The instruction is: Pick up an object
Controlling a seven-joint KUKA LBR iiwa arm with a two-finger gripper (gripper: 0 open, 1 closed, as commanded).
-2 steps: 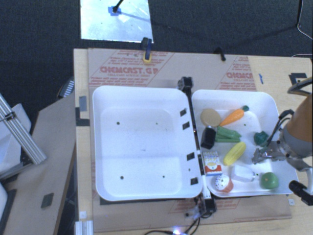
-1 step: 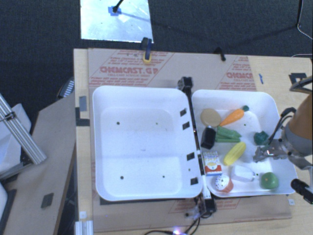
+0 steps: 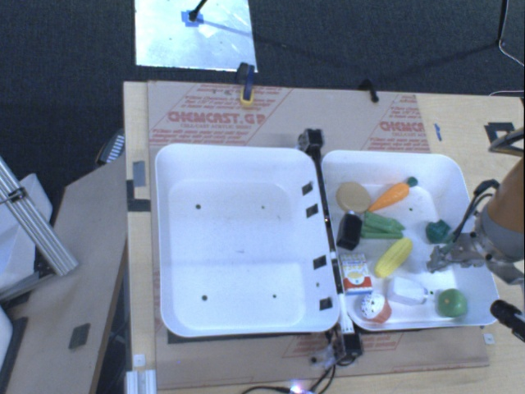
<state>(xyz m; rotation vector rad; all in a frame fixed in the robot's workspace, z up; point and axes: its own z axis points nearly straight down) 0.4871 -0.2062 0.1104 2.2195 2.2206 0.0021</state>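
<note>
The counter [image 3: 385, 113] is seen to carry two shallow white bins side by side. Nothing can be made out in the left bin [image 3: 238, 171]; all the candidate objects are gathered in the right bin [image 3: 443, 171].

The arm [image 3: 504, 220] is brought in from the right, and the claw [image 3: 447, 257] is hung low over the right bin's right half, between a dark green piece [image 3: 438, 231] and a green apple [image 3: 451, 303]. Whether it is apart or together cannot be told, and nothing is seen gripped by it.

Left of the claw, a yellow corn cob [image 3: 393, 256], a green bundle [image 3: 381, 225], an orange carrot [image 3: 389, 195], a tan disc [image 3: 353, 195] and a black block [image 3: 349, 231] are laid closely. Near the front wall, a small carton [image 3: 354, 272], a white piece [image 3: 408, 290] and a red-and-white cup [image 3: 374, 308] are found.

A miss is judged likely: bare bin floor appears to lie below the claw, so a closure there would catch nothing. The round apple could be rolled aside by a glancing touch, and the bin's right wall could be struck.
</note>
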